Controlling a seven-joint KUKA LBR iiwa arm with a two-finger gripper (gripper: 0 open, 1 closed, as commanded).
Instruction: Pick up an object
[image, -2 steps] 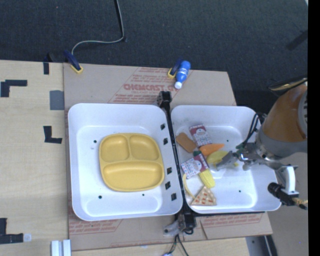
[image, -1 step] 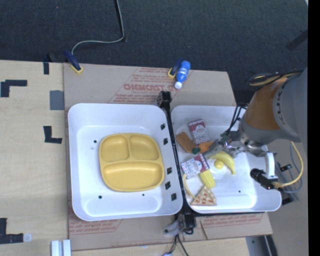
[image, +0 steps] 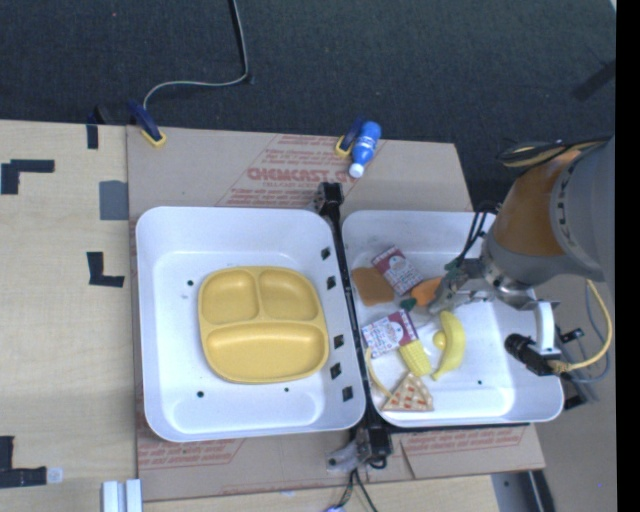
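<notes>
On my bench, the left bin (image: 160, 300) holds a yellow divided tray (image: 263, 325), lying flat near the bin's middle with its three compartments facing up. Both bins sit on a sheet of printed cardboard (image: 280, 175). At the cardboard's far edge a blue-and-white clamp (image: 361, 146) grips the sheet, and a smaller blue-and-yellow clamp (image: 147, 123) sits at its far left corner. A thin cable (image: 236, 45) trails across the dark carpet (image: 400, 60) beyond. To my left, the wooden tabletop (image: 50, 330) carries black tape marks (image: 103, 272).
</notes>
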